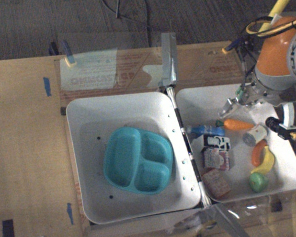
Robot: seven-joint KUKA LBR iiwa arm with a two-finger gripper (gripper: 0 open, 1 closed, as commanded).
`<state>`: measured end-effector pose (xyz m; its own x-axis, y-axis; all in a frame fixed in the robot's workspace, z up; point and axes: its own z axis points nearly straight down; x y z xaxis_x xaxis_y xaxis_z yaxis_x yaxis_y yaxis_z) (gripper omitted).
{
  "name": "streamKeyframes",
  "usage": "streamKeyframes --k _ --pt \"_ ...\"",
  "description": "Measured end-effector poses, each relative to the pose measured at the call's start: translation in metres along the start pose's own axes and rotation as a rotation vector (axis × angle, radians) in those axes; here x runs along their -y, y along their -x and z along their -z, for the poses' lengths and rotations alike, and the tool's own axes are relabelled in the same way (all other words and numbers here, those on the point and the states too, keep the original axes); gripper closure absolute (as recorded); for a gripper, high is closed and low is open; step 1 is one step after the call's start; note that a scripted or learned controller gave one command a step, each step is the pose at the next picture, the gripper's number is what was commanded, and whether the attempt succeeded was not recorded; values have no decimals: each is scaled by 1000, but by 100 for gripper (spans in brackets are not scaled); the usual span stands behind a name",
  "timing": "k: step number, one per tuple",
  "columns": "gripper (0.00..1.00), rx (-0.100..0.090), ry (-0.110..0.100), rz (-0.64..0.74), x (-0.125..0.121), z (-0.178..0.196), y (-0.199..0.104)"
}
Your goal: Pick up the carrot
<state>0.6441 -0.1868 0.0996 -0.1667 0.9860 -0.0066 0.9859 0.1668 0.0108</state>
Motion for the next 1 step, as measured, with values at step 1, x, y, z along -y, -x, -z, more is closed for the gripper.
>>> streamKeyframes --k 1 --pt "0 -3 -2 -32 20 -11 -14"
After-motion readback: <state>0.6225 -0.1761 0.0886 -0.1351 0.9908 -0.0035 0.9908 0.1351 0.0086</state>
